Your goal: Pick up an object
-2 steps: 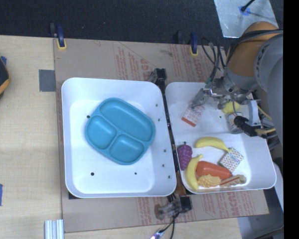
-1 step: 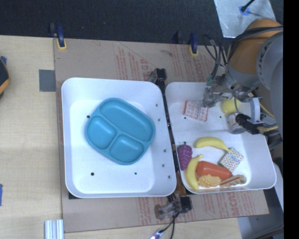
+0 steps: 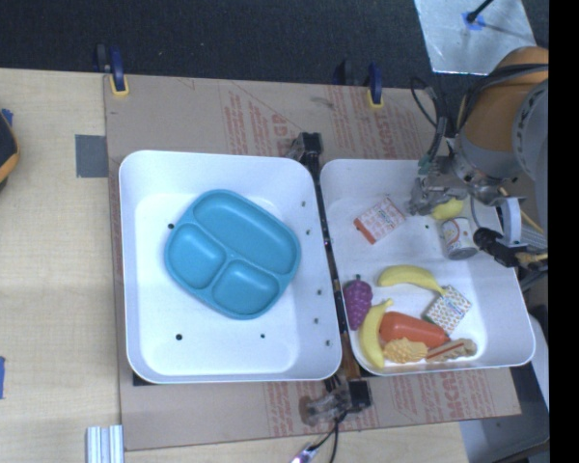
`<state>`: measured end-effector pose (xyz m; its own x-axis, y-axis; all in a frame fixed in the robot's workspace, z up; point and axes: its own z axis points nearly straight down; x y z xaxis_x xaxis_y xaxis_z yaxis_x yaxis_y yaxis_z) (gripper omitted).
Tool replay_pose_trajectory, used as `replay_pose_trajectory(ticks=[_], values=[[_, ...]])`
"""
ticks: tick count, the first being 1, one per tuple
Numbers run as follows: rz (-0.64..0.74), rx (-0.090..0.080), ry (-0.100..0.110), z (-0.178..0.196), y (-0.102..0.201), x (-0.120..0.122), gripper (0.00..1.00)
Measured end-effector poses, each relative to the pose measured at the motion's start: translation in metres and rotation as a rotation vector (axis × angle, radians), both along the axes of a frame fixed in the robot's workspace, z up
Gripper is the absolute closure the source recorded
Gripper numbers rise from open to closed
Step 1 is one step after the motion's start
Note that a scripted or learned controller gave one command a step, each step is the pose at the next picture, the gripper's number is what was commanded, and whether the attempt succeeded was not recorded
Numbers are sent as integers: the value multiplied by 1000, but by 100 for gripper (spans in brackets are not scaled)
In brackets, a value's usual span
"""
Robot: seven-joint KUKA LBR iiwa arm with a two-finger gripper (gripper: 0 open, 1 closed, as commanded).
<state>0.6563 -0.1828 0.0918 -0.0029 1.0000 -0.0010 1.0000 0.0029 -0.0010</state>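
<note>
Reaching in from the right, the gripper [image 3: 432, 193] is set low over the far corner of the right bin [image 3: 507, 350], just beside a small yellow object [image 3: 450, 208]; whether anything is held cannot be told. Two white bins are seen side by side. One blue divided plate [image 3: 232, 253] lies in the left bin [image 3: 145, 345]. In the right bin are counted two bananas [image 3: 411, 277], one purple grape bunch [image 3: 356, 300], one small can [image 3: 457, 238], one red-and-white packet [image 3: 379, 220] and one checkered box [image 3: 448, 309].
</note>
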Motion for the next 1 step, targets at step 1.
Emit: replay_pose_trajectory(ticks=[1], values=[[3, 1, 3, 0, 62, 0, 100]])
